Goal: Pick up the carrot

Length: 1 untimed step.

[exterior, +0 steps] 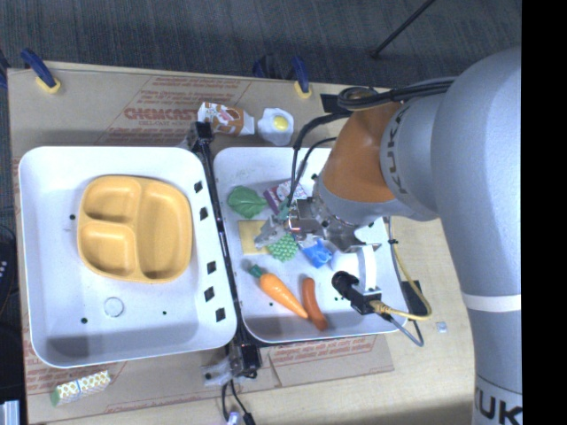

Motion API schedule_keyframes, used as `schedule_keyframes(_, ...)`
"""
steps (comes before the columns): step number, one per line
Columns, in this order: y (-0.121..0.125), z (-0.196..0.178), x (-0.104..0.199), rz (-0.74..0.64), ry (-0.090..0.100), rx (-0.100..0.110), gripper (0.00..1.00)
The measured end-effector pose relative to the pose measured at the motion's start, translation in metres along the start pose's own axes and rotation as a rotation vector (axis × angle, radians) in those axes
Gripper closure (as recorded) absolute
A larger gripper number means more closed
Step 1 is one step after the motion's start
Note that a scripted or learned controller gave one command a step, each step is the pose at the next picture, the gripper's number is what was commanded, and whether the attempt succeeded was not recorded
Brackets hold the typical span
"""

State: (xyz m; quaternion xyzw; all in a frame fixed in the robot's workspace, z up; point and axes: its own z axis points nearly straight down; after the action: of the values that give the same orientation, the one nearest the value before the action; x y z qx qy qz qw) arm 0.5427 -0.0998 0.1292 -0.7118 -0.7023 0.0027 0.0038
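An orange carrot (278, 292) with a green top lies near the front of the right bin (257, 326), pointing toward the front right. My gripper (294, 221) hangs over the middle of that bin, behind the carrot and apart from it, above a green bumpy toy (283, 249). A reddish sausage (313, 303) lies just right of the carrot.
The right bin also holds a green leaf (247, 202), a yellow block (250, 235) and a blue piece (317, 255). A yellow divided plate (136, 227) sits in the left bin (44, 326). A small carton (221, 118) and an egg toy (277, 125) rest behind the bins.
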Motion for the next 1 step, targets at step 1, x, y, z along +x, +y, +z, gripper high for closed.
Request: schedule_keyframes(1,-0.0633,0.0352,0.0020,-0.057,-0.004,-0.017,0.00)
